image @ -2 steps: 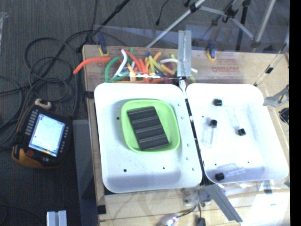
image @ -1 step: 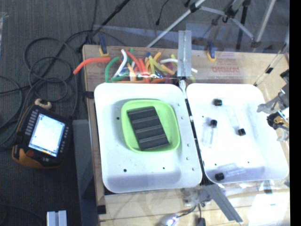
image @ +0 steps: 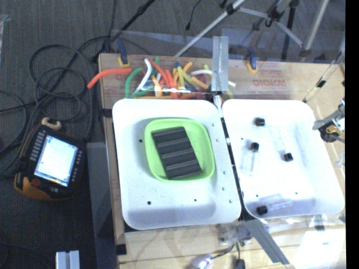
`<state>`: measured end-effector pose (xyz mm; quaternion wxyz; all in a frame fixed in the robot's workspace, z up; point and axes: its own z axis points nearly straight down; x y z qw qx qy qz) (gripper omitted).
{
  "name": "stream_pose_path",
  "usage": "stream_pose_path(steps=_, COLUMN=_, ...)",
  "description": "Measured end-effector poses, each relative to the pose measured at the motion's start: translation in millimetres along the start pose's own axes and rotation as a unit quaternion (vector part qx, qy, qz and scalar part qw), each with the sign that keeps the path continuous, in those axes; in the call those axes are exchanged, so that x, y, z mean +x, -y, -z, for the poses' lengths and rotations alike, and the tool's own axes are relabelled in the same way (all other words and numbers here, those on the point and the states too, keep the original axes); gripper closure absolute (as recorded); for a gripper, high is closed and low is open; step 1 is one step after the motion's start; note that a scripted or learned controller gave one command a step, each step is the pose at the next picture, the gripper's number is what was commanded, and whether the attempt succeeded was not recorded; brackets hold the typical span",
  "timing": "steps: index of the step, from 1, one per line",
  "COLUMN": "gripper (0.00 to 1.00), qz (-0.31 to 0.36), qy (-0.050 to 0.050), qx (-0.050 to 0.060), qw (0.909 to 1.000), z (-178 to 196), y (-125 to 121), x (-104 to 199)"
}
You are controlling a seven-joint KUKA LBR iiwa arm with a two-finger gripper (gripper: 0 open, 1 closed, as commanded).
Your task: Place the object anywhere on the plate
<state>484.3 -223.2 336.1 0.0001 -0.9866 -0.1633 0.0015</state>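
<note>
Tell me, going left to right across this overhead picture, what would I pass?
Orange handheld controller with a lit screen → left white bin holding a green square plate with a dark ribbed block on it → right white bin with small clear black-capped vials → the gripper at the right edge.

Both bins are white: the left bin [image: 168, 209] and the right bin [image: 314, 172]. A bright lime-green plate [image: 152, 150] lies in the left one, and on it a dark charcoal, nearly black object [image: 176, 152] marked by ridges that split it into three bands. The right bin has several clear tubes with black caps [image: 253, 147]. The bench [image: 280, 77] is pale tan wood with faint red lettering. Along its far edge lies a tangle of orange, green, white and yellow cords [image: 162, 78]. The floor [image: 50, 27] is dark grey, crossed by black cables. A pendant [image: 51, 161] there is black and orange with a pale blue-white screen.
</note>
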Motion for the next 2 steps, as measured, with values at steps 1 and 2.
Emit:
stream_pose_path(steps=1, gripper=0.0, qz=-0.043, qy=0.0, qx=-0.001, qw=0.9991, z=-31.9, y=-0.8, x=0.2)
stream_pose_path(steps=2, gripper=0.0, qz=-0.063, qy=0.0, qx=0.0, qw=0.998, z=-78.4, y=-0.5, x=-0.1)
